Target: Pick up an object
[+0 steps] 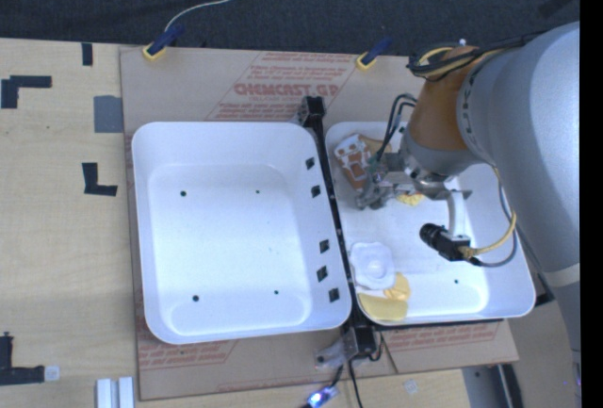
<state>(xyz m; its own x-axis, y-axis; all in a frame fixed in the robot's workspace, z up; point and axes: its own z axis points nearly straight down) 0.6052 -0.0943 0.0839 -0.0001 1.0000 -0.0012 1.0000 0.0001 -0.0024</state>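
1. I see the fingers (369, 194) low in the right bin (499, 302), but I cannot tell whether they are apart or together.
2. They sit just beside a brown and white object (351, 157) near the bin's far left corner.
3. A small yellow piece (412, 200) lies just right of them.
4. A white round object (370, 263) and a yellow object (386, 300) rest at the near left corner, touching.
5. The left bin (226, 227) adjoins on the bench (57, 208).
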